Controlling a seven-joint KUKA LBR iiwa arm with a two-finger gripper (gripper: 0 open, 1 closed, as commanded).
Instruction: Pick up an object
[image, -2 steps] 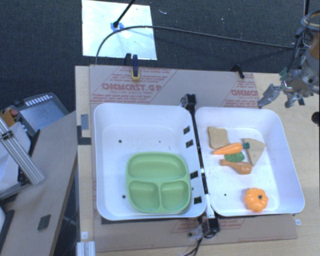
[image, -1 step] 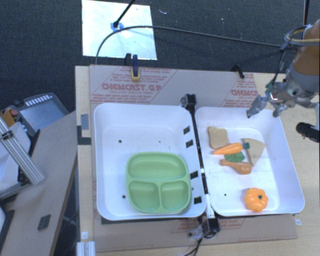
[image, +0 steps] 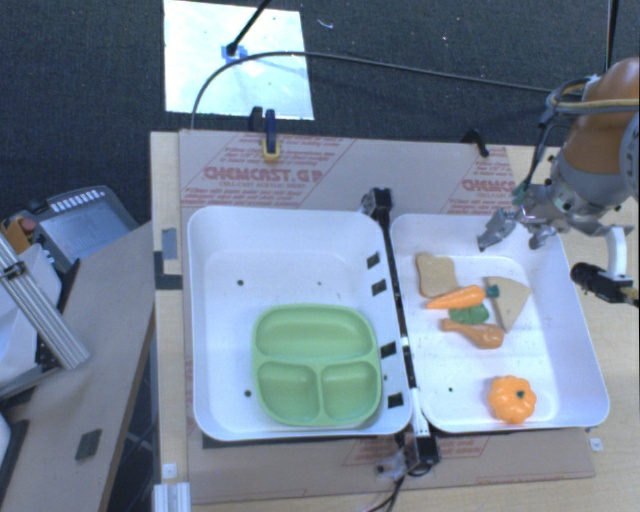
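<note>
The picking has not begun, as far as this view shows. The arm (image: 600, 120) is reaching in at the upper right of the frame, and its gripper (image: 515, 232) is hanging over the upper edge of the right bin (image: 570, 400), above the toys rather than among them. Its two fingers are standing apart, open, and nothing is sitting between them.

All the likely targets are lying in the right bin, in the right half of the frame. A tan slice of bread (image: 435, 273) is resting nearest the bin's upper left. Just below it a carrot (image: 456, 298) is lying crosswise, with a small green piece (image: 470, 314) beside it and a drumstick (image: 477, 334) touching that from below. A pale wedge (image: 507, 298) is lying just to the right of this cluster. A small orange pumpkin (image: 512, 397) is sitting apart from the rest, toward the lower right of the bin.

The left bin (image: 220, 250), in the middle of the frame, is holding a green divided plate (image: 318, 362) in its lower half.

What is left, then, is the whole job: choosing one toy, coming down over it, closing on it and lifting it clear. The pumpkin looks the easiest take, since nothing is crowding it.
</note>
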